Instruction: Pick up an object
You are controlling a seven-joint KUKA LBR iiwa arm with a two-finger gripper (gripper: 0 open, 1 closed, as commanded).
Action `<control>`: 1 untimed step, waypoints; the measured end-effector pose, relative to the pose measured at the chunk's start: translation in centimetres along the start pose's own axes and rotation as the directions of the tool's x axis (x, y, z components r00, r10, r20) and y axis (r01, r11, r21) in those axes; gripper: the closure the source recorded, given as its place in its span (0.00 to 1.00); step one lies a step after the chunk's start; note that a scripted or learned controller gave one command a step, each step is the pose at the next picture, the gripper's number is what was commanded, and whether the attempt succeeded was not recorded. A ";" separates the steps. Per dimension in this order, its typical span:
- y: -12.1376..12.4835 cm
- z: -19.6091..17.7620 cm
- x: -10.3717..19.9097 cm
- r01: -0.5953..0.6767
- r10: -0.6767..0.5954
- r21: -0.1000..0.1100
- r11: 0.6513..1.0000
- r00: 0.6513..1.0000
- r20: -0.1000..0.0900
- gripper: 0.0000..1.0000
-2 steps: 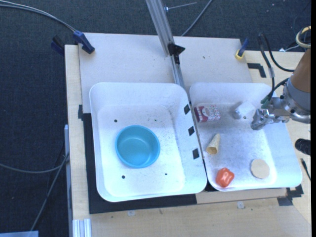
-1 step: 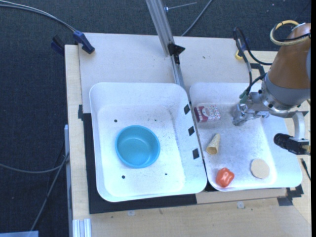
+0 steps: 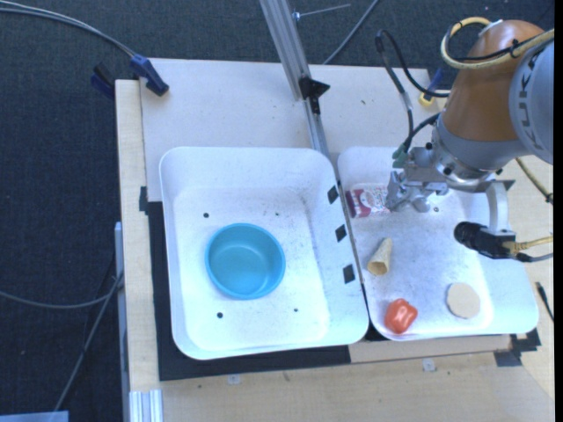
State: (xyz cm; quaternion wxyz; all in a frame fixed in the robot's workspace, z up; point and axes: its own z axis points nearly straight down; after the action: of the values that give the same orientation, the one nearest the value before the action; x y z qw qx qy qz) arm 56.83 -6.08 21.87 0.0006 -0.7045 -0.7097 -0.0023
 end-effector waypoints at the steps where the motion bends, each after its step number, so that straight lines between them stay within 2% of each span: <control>1: 1.1 -1.3 6.2 0.000 0.000 0.000 1.000 1.000 0.000 1.00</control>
State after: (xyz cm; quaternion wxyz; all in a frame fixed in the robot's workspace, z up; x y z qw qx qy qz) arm 57.86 0.14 23.19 0.0008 -0.7044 -0.7098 -0.0025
